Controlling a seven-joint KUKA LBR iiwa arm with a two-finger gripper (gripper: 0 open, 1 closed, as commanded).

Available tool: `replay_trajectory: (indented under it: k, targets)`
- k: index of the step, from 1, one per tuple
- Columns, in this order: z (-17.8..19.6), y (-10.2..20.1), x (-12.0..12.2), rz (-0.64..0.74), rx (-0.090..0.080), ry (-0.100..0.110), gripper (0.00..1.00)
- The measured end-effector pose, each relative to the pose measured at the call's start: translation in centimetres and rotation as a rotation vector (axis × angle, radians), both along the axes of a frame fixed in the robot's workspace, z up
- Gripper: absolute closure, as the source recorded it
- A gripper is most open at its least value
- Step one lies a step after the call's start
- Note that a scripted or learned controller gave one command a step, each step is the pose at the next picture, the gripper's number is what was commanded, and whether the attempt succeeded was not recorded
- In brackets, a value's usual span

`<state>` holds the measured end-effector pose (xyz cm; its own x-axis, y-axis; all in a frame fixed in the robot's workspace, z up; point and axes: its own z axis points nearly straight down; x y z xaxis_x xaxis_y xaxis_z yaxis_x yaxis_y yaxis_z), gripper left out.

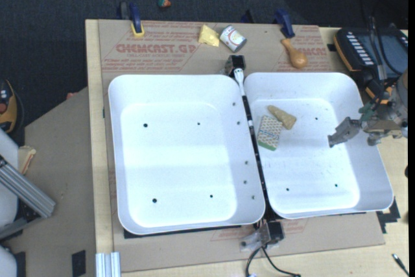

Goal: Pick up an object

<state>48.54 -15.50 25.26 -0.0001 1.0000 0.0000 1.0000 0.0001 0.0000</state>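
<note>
At the right edge of the view the arm was cut off, so that little more than its wrist hardware and the gripper point(340, 135) could be seen above the right rim of the right bin point(324, 201); the fingers were dark and blurred into one grey wedge pointing left, and whether they stood open or closed could not be told, though nothing was visible between them. Near the left wall of that bin lay a tan wedge point(282, 117), its long axis running from upper left to lower right, touching or overlapping the top of a patterned rectangular block point(270, 133) (its print too fine to make out), which ran long from the far side toward the near side, tilted slightly. Both lay well apart from the gripper. The left bin point(181, 214) sat beside it, rims touching. On the board beyond the bins' far edges rested a yellow wedge point(209, 36), a small white cylinder point(233, 39) and an orange-brown pear-shaped piece point(295, 54).
</note>
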Motion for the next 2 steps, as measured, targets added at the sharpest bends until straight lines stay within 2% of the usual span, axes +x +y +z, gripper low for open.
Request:
replay_trajectory:
  k: [1, 2]
  targets:
    - [-17.1, -2.5, 4.1, -0.001, 0.003, 0.013, 0.0]
    - [-16.7, -2.1, 12.9, 0.005, -0.002, -0.008, 0.0]
